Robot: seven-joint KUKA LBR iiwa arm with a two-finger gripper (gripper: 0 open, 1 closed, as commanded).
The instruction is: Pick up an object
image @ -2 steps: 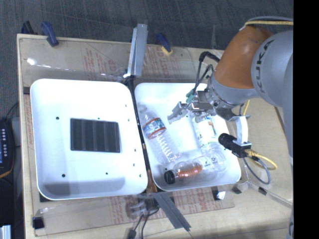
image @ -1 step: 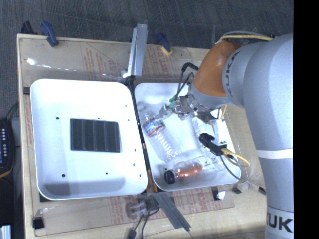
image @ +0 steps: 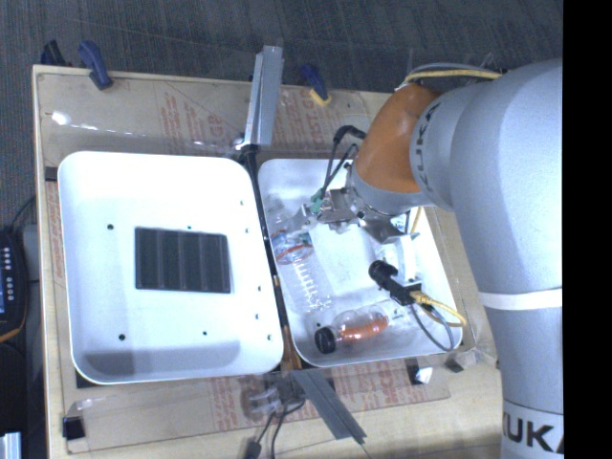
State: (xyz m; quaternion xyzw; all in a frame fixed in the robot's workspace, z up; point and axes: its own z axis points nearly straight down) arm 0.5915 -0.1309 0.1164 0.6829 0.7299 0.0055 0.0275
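1. Dark carpeted floor (image: 172, 8) surrounds the pale bench (image: 143, 103). Blue clamps (image: 94, 65) grip the bench's far edge.
2. The left bin (image: 86, 256) sits flat on the bench and has a dark slatted panel (image: 182, 259) set in its floor.
3. The right bin (image: 349, 261) holds the candidates. A clear bottle (image: 298, 261) with a red label lies along the bin's left wall. A second bottle (image: 352, 330), black-capped with amber contents, lies across the front.
4. The tool (image: 330, 208) hangs low over the far part of the right bin, just beside the upper end of the clear bottle. I cannot tell whether it is released or clenched, and I see nothing grasped in it.
5. My assessment is that the pick is not done, since both bottles rest on the bin floor. The tool appears positioned for the clear bottle. Closing on it and lifting it clear are still to do.
6. The grey arm (image: 478, 142) overhangs the bin's right side and hides part of that area from me.
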